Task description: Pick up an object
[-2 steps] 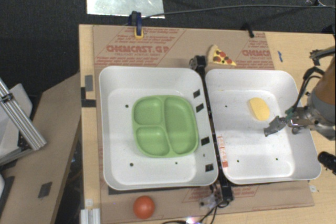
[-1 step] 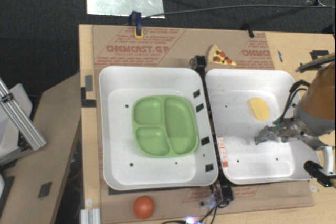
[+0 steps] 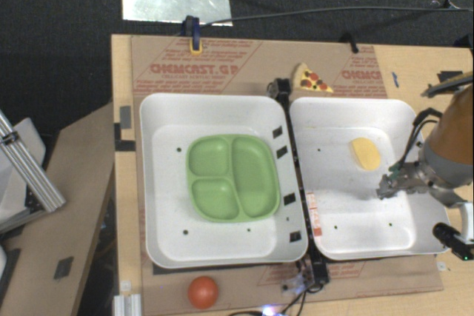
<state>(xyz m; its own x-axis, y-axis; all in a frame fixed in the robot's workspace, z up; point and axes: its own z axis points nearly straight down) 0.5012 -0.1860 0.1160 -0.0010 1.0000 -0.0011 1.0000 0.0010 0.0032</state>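
In the right white bin (image 3: 348, 233), the flat yellow oval piece (image 3: 366, 154) lies up-left of the jaws (image 3: 391, 186), whose state cannot be told.

A pizza-slice toy (image 3: 313, 79) and red ball (image 3: 202, 291) lie outside the bins.

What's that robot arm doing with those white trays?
The robot arm reaches in from the right, over the right white bin. Its claw hangs low above the bin floor, just below and to the right of a small yellow object, apart from it and holding nothing. The left white bin holds a green divided plate. A toy pizza slice lies on the board behind the bins, and a red-orange ball sits in front of them.
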